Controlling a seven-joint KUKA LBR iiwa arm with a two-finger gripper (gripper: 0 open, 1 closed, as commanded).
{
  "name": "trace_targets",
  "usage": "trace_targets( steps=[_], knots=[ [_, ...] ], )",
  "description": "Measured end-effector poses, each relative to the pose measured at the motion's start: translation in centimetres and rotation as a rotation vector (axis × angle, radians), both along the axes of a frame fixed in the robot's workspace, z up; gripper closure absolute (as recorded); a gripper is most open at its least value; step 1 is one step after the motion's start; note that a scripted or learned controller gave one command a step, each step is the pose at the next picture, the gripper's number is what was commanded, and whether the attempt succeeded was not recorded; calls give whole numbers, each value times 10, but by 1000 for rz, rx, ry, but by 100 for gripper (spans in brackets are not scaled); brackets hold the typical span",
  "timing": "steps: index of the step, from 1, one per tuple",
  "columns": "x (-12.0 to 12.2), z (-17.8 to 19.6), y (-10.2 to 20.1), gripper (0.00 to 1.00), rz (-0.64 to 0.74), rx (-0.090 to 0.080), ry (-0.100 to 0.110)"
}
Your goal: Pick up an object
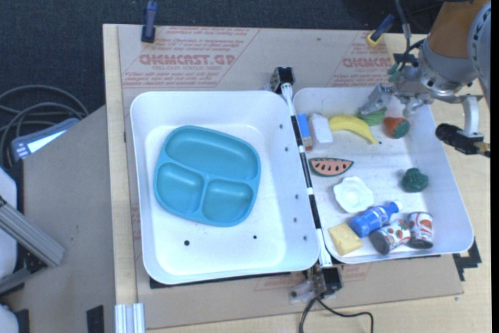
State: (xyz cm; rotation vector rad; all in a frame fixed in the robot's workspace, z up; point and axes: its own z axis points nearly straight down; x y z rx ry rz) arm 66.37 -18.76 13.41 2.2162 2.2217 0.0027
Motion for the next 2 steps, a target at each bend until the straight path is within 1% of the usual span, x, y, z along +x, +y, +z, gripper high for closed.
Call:
trace_targets(
  steps=[1,2],
  knots=[
    [4,-49,-27,0,2,16,12],
    [2,-39,-30,100,3,6,17]
  ],
)
